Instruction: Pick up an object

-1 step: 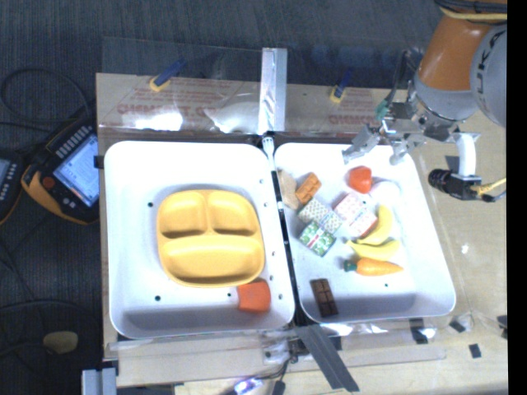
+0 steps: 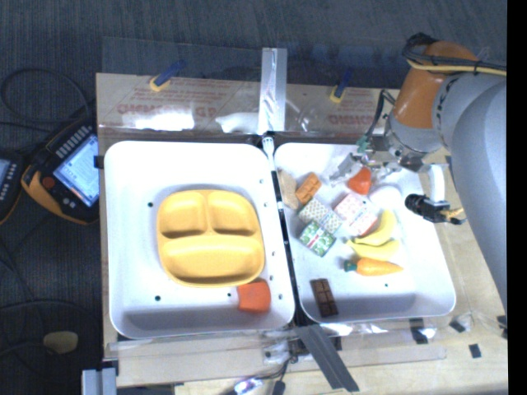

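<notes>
My gripper [image 2: 368, 160] hangs over the far right part of the right bin [image 2: 428, 286], just above a small red-orange piece [image 2: 360, 180]. Whether it touches that piece I cannot tell. Clustered in the same bin are an orange block [image 2: 307, 188], two green-and-white patterned boxes [image 2: 319, 214] [image 2: 316, 237], a pink-and-white box [image 2: 352, 210], a banana [image 2: 375, 234], an orange carrot-like toy [image 2: 375, 265] and a brown chocolate bar [image 2: 324, 296].
The left bin [image 2: 132, 179] holds a yellow divided tray [image 2: 211, 235] and an orange cube [image 2: 254, 296] at its near right corner. A ridge [image 2: 280, 220] separates the bins. The grey arm [image 2: 486, 163] covers the right side. A handheld pendant [image 2: 70, 175] lies left of the bench.
</notes>
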{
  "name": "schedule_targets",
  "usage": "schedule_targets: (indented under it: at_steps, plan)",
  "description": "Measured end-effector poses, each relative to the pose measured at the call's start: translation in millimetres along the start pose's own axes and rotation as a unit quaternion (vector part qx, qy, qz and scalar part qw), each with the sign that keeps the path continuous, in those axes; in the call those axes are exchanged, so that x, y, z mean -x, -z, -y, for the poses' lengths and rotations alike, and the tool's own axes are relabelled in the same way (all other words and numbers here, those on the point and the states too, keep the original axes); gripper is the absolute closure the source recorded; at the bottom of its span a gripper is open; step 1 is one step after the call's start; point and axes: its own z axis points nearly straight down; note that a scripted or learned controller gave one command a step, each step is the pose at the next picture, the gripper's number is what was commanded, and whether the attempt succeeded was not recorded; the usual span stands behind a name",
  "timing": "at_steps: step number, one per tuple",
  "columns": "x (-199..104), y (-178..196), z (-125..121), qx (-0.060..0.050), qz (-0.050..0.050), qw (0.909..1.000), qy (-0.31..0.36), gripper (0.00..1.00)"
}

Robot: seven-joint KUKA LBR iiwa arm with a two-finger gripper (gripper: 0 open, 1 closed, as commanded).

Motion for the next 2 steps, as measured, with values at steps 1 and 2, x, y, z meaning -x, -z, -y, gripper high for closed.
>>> schedule_targets:
  at_steps: [1, 2]
  plan:
    - [-0.2, 9.1, 0.0, -0.001, 0.001, 1.0, 0.001, 1.0]
    - [-78.1, 123.3, -3.4, 0.0, -0.002, 0.9999, 0.013, 1.0]
